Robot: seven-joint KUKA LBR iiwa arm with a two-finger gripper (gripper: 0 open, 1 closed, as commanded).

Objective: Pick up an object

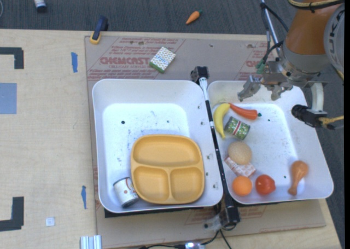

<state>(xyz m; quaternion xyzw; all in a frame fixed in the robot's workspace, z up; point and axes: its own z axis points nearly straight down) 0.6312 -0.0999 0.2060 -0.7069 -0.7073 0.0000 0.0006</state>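
Observation:
My gripper (261, 90) hangs above the far edge of the right bin (314, 149), fingers spread open with nothing between them. Just below and left of it lie a red chili (244, 112), a yellow banana (220, 120) and a green can (237, 128). Nearer the front of the same bin are a tan bun (239, 152), a pink wafer (241, 168), an orange (241, 186), a tomato (265, 184) and a chicken drumstick (297, 174).
The left bin (109, 133) holds a yellow divided plate (167, 168) and a small tipped can (124, 192). Behind the bins a green-white box (162, 59) lies on the cardboard. A toy carrot (192, 17) and a blue-yellow tool (98, 29) lie on the floor.

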